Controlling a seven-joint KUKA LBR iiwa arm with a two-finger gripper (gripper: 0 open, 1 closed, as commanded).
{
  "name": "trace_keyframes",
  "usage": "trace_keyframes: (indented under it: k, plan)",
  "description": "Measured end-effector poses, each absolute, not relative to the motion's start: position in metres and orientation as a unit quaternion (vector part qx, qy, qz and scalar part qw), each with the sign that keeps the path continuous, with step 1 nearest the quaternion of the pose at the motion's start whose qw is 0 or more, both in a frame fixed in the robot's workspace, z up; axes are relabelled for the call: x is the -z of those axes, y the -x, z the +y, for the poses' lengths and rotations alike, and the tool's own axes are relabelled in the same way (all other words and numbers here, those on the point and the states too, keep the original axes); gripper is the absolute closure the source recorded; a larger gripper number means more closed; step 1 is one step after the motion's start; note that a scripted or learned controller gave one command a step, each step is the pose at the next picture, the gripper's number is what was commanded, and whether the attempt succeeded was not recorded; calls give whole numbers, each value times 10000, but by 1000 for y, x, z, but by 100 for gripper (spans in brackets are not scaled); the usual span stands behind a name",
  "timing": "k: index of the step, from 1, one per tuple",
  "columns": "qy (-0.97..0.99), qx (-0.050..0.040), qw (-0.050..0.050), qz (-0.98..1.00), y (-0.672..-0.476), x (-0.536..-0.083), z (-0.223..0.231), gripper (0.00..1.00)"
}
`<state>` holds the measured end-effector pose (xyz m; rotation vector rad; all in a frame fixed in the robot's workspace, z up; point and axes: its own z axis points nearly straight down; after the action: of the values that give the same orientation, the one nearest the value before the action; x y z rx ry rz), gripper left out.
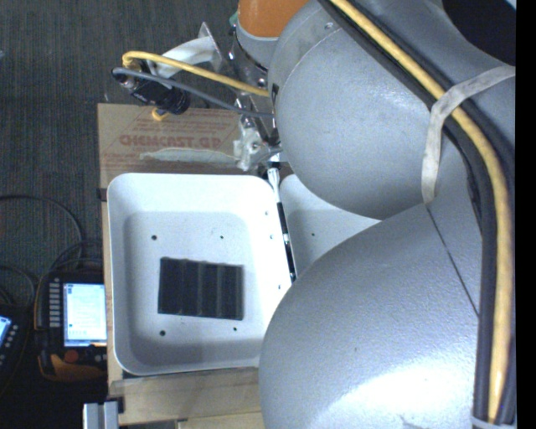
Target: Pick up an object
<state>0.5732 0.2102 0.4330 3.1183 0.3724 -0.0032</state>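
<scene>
The arm (377,235) is smooth matte grey with rounded, bulbous casings, and it covers the whole right half of the view from 12 to 6 o'clock. An orange band (264,17) sits at 12 o'clock, with yellow and black cables (184,75) looping out toward 11 o'clock. The hand (251,147) appears as pale metal parts just above the bins' near corners; how far open it is cannot be told, and nothing shows between its parts.

The left bin (121,251) is glossy white plastic with rounded corners. In it, at 8 o'clock, lies a flat black rectangular ribbed block (201,288), alone on the bin floor. The right bin (322,226) is mostly hidden by the arm.

Brown cardboard (159,138) with red lettering lies at 10 o'clock. A handheld pendant (79,314) with a lit screen rests at 8 o'clock on the dark carpet (50,100).
</scene>
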Motion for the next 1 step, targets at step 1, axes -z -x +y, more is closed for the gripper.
trace_keyframes:
  k: [1]
  plan:
    - [-9950, 29, 12, 1000, -554, -300, 159, 100]
